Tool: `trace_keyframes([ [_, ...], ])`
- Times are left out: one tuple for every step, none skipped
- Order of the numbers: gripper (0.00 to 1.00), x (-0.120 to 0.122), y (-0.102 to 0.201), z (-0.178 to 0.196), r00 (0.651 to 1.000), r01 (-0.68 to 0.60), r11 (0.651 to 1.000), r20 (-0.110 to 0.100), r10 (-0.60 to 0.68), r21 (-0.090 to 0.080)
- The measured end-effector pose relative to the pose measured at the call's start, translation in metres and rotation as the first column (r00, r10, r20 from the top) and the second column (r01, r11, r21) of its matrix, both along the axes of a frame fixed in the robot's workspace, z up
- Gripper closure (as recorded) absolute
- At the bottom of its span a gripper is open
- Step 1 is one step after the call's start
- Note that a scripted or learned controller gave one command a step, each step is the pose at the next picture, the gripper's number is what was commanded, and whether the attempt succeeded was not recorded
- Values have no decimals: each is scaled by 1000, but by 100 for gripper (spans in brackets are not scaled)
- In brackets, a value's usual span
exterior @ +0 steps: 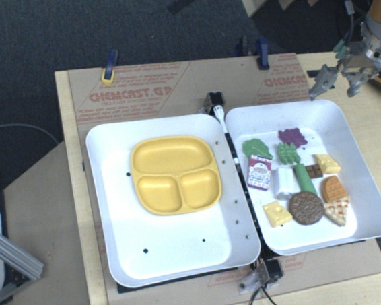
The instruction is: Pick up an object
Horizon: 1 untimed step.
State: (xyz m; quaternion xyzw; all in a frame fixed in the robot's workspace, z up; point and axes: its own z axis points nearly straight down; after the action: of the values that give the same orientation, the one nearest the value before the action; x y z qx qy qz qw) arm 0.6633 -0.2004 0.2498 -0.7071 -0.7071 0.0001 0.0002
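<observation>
Dark blue-grey carpet surrounds the counter (169, 76), a flat board under brown protective paper with red lettering, held at its far edge by a yellow clamp (108, 74) and a blue clamp (262, 53). Two shallow white plastic bins with rounded corners sit side by side, touching along the middle. The left bin (120, 257) carries a glossy yellow plastic plate with three compartments (176, 173), lying flat near the bin's centre. The right bin (363, 184) holds a cluster of small toy foods: a purple grape bunch (291, 136) at 12 o'clock of the pile, a green leafy piece (256, 148) toward 10, a small red-and-white carton (260, 174) at 9, a long green vegetable (296, 166) in the middle, a round brown cookie (306, 207) at 6, and a yellow cheese wedge (276, 212) at 7. The tool (337, 79) hangs beyond the right bin's far corner, at 1 o'clock of the pile, its grey fingers spread and grasping nothing.
</observation>
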Motion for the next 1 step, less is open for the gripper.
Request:
trace_keyframes([
  [0,-4,7,-46,1000,-1,1000,-5,1,1],
])
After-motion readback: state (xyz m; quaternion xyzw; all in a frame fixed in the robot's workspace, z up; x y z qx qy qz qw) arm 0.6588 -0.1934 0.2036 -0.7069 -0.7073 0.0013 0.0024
